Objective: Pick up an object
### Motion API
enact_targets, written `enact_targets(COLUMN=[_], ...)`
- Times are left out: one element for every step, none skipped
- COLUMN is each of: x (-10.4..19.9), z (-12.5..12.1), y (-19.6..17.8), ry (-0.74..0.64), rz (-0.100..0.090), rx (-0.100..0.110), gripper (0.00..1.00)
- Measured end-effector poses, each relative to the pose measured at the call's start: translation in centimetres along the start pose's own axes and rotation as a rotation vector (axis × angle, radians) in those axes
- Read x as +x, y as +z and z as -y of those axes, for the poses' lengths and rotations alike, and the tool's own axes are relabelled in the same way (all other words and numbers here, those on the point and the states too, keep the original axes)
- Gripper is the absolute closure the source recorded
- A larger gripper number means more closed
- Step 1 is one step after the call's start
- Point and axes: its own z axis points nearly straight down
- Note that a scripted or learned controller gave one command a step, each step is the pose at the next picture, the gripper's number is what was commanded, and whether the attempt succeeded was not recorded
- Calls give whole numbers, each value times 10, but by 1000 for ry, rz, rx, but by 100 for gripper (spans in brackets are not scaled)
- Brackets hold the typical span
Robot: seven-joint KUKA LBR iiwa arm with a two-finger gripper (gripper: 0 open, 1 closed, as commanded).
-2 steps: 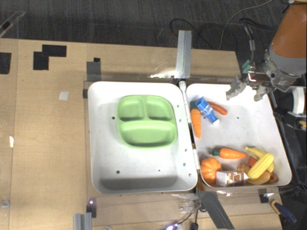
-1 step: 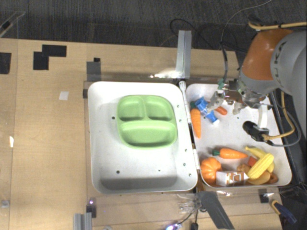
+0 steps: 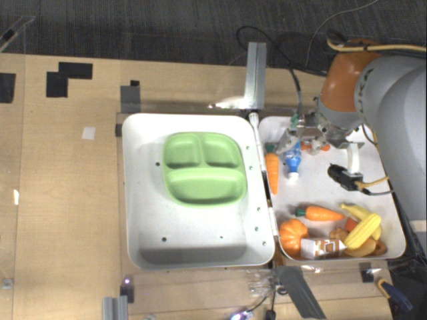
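My gripper (image 3: 300,137) hangs over the far part of the right bin (image 3: 393,245), below the arm's orange band (image 3: 340,85). Just under it, towards the front, is a small blue and white object (image 3: 291,163); whether the gripper touches it I cannot tell. An orange carrot (image 3: 271,172) lies along the bin's left wall beside it. At the bin's near end lie a second carrot (image 3: 321,213), an orange pumpkin (image 3: 292,232), a yellow corn cob (image 3: 364,229), a banana (image 3: 353,211) and a white packet (image 3: 321,248).
The left bin (image 3: 143,232) holds a green divided plate (image 3: 203,167). A black cable plug (image 3: 344,176) hangs off the arm over the right bin. A metal post (image 3: 255,75) stands behind the gap between the bins.
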Motion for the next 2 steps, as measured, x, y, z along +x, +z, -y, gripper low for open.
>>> enact_targets(x=[1,58], z=[-1,47], y=[-12,-149], ry=[-3,100], rz=[-2,1], rx=[0,-8], gripper=[100,100])
